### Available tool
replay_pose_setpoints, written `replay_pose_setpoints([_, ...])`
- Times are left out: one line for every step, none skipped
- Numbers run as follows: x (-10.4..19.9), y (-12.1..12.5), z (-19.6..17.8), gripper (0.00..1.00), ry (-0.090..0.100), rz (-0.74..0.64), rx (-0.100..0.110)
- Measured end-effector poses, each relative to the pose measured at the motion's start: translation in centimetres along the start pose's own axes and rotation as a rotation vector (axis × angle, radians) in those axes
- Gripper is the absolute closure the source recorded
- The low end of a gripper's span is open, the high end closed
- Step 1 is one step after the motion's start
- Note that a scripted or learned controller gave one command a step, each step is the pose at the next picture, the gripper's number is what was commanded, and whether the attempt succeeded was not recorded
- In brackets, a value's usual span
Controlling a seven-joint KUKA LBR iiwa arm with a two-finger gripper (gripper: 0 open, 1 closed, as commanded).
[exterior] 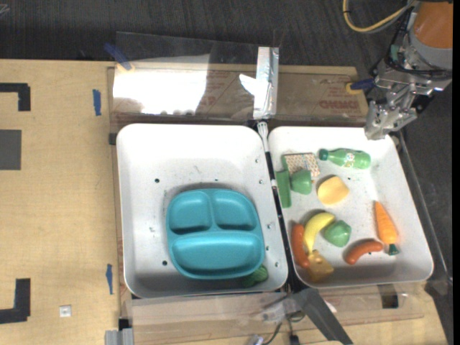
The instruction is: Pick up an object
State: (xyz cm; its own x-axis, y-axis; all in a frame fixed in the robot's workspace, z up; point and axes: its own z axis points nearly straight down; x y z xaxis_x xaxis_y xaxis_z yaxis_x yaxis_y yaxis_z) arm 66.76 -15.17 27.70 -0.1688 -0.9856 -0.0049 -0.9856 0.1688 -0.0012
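The right bin [410,192] holds several toy foods: a green bottle [345,157], a yellow round fruit [333,190], an orange carrot [385,223], a banana [317,228], a green pepper [337,233] and a red-brown sausage [363,250]. My gripper [383,123] hangs over the bin's far right corner, above and to the right of the bottle. It is open, with nothing between its fingers and touching no object.
The left bin [144,157] holds a teal divided plate [213,232] with a small green item [256,274] at its near right edge. A clear plastic sheet [194,85] stands behind the bins. Near the divider lie a green piece [301,183] and a red-orange one [298,241].
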Motion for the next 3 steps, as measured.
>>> replay_pose_setpoints([2.4, -0.1, 16.7, 1.00, -0.003, -0.119, -0.012])
replay_pose_setpoints([1.9, 9.8, 18.7, 1.00, 0.003, -0.115, 0.006])
replay_pose_setpoints([-1.0, 17.6, 18.6, 1.00, 0.003, 0.154, 0.012])
